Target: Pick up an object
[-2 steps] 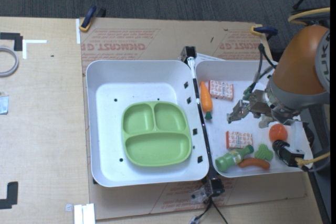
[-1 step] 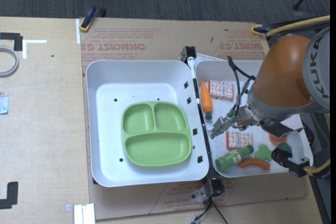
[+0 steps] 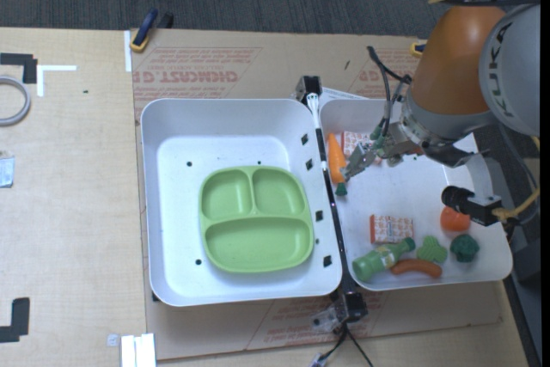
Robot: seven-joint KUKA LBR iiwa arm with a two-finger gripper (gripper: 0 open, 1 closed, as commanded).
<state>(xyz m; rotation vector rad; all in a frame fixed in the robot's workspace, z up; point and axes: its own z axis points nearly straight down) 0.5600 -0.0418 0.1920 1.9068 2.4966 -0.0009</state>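
Care was what the step seemed to need: a straight descent and a centred close, clear of the wall between the bins. The carrot (image 3: 336, 155) lay against that wall in the right bin (image 3: 494, 271), with the gripper (image 3: 359, 163) just beside it to the right, fingers narrowly parted and holding nothing.

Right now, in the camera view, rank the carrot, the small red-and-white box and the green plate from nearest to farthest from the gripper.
1. Carrot, just left of the gripper, by the bin wall.
2. Red-and-white box, below it, same bin.
3. Green plate, left bin.
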